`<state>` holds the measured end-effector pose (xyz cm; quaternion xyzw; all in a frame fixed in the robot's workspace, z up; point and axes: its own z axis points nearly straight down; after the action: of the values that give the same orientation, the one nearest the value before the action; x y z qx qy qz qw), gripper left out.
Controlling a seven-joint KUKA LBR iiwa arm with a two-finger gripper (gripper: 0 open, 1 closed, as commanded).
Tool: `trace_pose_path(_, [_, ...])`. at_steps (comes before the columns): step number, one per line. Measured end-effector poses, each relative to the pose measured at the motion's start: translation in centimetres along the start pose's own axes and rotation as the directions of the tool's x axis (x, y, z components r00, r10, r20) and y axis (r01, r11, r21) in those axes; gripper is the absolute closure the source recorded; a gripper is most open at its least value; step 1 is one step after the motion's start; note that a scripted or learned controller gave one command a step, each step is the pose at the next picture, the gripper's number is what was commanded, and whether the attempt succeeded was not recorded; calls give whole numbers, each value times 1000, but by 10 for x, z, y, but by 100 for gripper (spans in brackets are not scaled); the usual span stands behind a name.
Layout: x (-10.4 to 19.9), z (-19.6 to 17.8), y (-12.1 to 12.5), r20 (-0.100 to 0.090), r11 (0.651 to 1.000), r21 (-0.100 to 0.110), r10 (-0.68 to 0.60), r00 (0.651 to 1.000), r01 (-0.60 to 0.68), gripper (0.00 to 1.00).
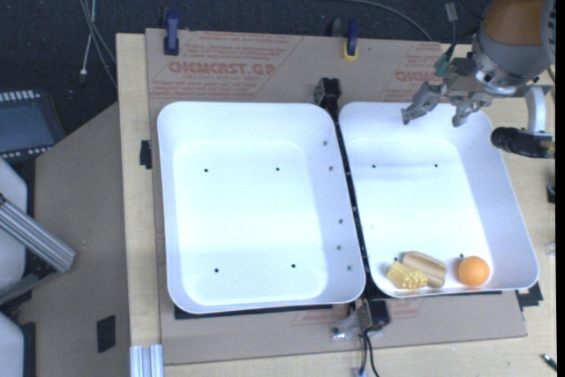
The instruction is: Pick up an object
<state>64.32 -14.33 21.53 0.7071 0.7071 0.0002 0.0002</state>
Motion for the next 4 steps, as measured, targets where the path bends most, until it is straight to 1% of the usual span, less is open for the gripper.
trace_pose_path(1, [0,-11,0,0,1000,-2,0,1000,0,100])
trace_pose_path(2, [18,-63,-36,1,1000,-6,-1,1000,1,100])
trace_pose_path(3, [3,-114,-102,1,1000,-6,2,1000,-2,100])
trace_pose_path(4, [27,-94,-118,0,1000,1,-1,1000,1,100])
